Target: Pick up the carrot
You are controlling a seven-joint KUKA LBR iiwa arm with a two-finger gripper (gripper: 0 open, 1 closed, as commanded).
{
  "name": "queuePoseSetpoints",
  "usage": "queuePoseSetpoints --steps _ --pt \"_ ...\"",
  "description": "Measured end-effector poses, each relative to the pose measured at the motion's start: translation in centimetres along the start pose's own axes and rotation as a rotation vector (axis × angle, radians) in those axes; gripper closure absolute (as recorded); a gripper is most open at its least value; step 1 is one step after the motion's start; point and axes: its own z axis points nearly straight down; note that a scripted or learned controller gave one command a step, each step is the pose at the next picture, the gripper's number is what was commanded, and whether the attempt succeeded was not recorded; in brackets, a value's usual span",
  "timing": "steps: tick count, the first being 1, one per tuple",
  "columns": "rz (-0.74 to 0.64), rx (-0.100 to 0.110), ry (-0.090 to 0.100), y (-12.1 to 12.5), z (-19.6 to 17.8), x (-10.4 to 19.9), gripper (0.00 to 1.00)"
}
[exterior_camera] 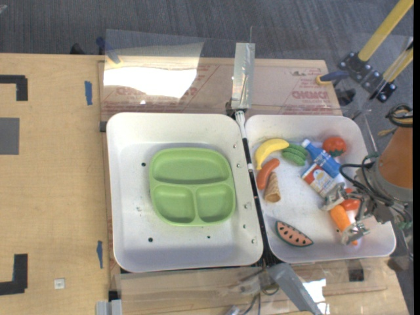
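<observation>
Two shallow white plastic bins sit side by side on your surface. The small orange plastic carrot (340, 216) lies at about four o'clock in the right bin (315, 258), and the metal pincer (351, 220) sits right on it; you cannot tell whether it is clenched. Judge the lift as not yet done. The left bin (125, 195) holds a smooth green three-compartment plate (192, 185).
</observation>
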Motion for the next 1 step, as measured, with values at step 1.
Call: queuePoseSetpoints --steps 1 --pt "0.395 0.004 0.0 3.09 -0.06 -1.24 0.0"
